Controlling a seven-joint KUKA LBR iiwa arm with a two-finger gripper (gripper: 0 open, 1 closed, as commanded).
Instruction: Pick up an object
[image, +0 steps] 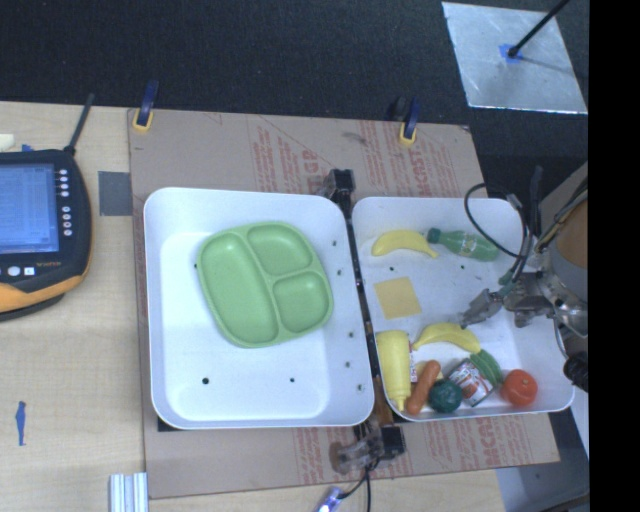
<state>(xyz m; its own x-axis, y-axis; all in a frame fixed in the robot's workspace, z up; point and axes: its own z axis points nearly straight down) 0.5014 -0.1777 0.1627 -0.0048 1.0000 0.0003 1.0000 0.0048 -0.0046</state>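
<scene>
The right bin (440, 212) holds a yellow banana (402, 243) and a green bottle (463, 244) at the back. A flat yellow cheese slice (397, 298) lies in its middle. Along the front lie a second banana (446, 336), a corn cob (394, 364), a carrot (423, 385), a green round item (445, 397), a can (468, 381), a green vegetable (487, 364) and a red tomato (519, 387). My gripper (487, 305) hangs over the right side of this bin, fingers spread open with nothing between them, just above and right of the second banana.
The left bin (180, 390) holds a green three-compartment plate (265, 282). A teach pendant (35, 225) lies on the bench at far left. Clamps (408, 120) hold the cardboard at the back. Cables (500, 215) loop by the arm at right.
</scene>
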